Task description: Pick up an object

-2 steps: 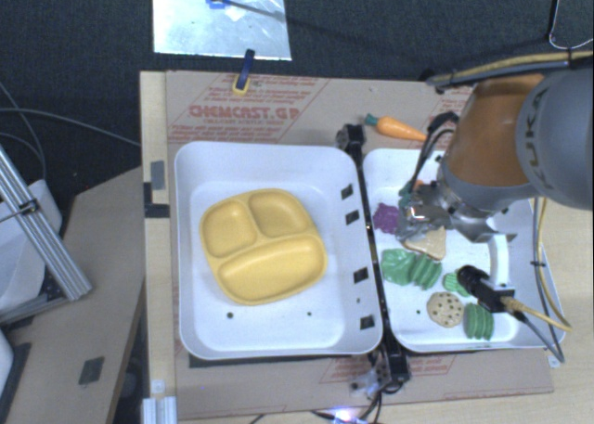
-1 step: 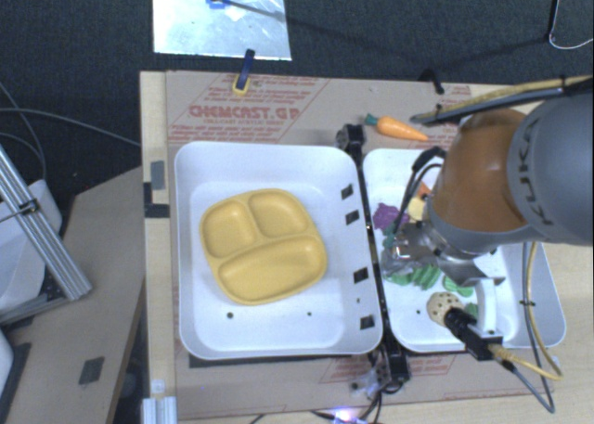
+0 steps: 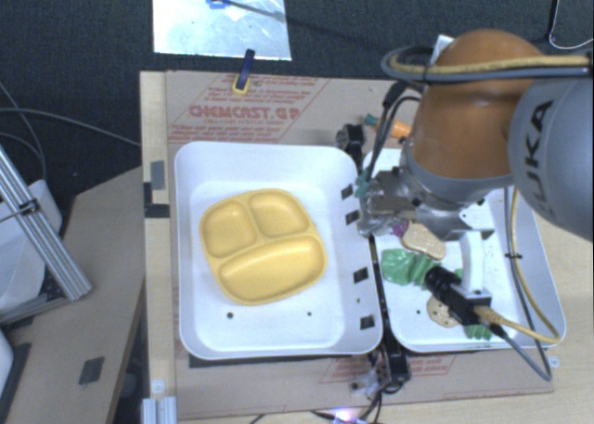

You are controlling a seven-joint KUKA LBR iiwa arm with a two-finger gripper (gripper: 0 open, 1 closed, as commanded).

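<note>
My gripper (image 3: 383, 216) hangs low over the left part of the right bin (image 3: 548, 306), under the big orange-banded wrist that hides most of it. Just below it lie a tan oval piece (image 3: 426, 242) and a green crumpled thing (image 3: 405, 267). A small purple bit (image 3: 401, 226) shows right beside the gripper. A white elongated piece (image 3: 471, 261) lies to the right of the green one, and a round speckled cookie-like thing (image 3: 442, 314) sits near the bin's front. Nothing can be seen held.
The left bin (image 3: 200, 162) holds a yellow divided plate (image 3: 263, 245) in its middle. A row of black clips (image 3: 363, 276) runs along the divider between the bins. Cardboard (image 3: 278, 107) lies behind the bins.
</note>
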